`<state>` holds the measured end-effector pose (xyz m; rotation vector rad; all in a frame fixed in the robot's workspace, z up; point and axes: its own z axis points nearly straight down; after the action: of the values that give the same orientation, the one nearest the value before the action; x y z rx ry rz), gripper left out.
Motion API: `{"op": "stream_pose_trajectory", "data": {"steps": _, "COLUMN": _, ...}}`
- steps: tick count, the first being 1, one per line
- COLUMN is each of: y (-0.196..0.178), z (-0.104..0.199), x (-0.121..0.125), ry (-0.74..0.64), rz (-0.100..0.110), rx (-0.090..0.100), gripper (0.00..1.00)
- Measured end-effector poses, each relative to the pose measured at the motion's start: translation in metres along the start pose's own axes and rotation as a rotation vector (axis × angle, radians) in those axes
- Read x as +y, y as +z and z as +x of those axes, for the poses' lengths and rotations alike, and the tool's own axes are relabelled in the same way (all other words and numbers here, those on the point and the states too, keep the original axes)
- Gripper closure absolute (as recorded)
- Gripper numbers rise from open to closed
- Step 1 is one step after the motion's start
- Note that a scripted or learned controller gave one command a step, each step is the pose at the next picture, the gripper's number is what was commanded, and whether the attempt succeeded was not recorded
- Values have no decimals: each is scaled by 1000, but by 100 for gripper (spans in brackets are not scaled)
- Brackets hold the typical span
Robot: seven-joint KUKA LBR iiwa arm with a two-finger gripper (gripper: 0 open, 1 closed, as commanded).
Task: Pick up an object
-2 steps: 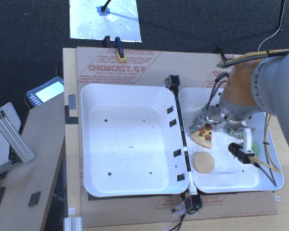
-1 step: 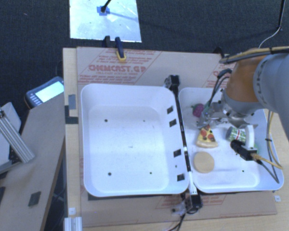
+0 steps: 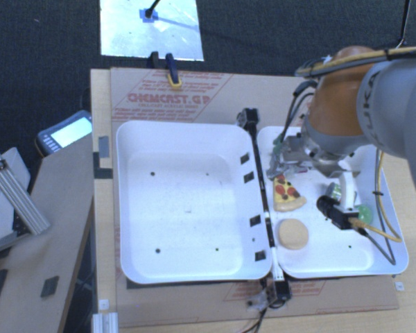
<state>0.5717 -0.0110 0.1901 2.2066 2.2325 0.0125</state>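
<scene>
- Arm [image 3: 392, 103] reaches in from the right of the camera view and stands over the right bin [image 3: 333, 266]; the left bin [image 3: 187, 186] plays no part at this moment
- Gripper [image 3: 280, 159] sits low over the upper-left part of the right bin, near the divider between the two bins
- Pincer state: cannot tell; the wrist and its fittings mask the tip, and nothing can be seen clamped in it
- Nearest candidate: toy pizza slice [image 3: 288, 194], lying flat on the bin floor just below the gripper in the view, wide crust end toward the near rim
- Second candidate: round tan disc [image 3: 293, 234], resembling a biscuit, flat on the floor just beyond the pizza slice and apart from it
- Third item: small green object [image 3: 365, 216] toward the right side of the same bin, partly hidden; its kind cannot be determined
- Step in hand, by judgement: approach and positioning over a target, most likely the pizza slice; no pick is achieved
- Next move calls for: centring over the slice, a straight descent to the floor, and closing across its narrower width
- Risk noted: the slice is thin and flat, so a shallow descent may close on nothing; the divider wall nearby leaves little room on that side
</scene>
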Motion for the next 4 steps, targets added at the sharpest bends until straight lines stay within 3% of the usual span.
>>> {"op": "stream_pose_trajectory", "data": {"steps": 1, "y": -57, "z": -28, "x": -32, "ry": 12, "rz": 1, "rx": -5, "gripper": 100}}
{"op": "stream_pose_trajectory", "data": {"steps": 2, "y": -93, "z": 41, "x": -5, "ry": 1, "rz": 1, "rx": -2, "gripper": 100}}
{"op": "stream_pose_trajectory", "data": {"steps": 3, "y": -198, "z": 104, "x": -40, "ry": -1, "rz": -5, "rx": 2, "gripper": 100}}
{"op": "stream_pose_trajectory", "data": {"steps": 4, "y": -216, "z": 104, "x": -83, "ry": 6, "rz": 4, "rx": -2, "gripper": 100}}
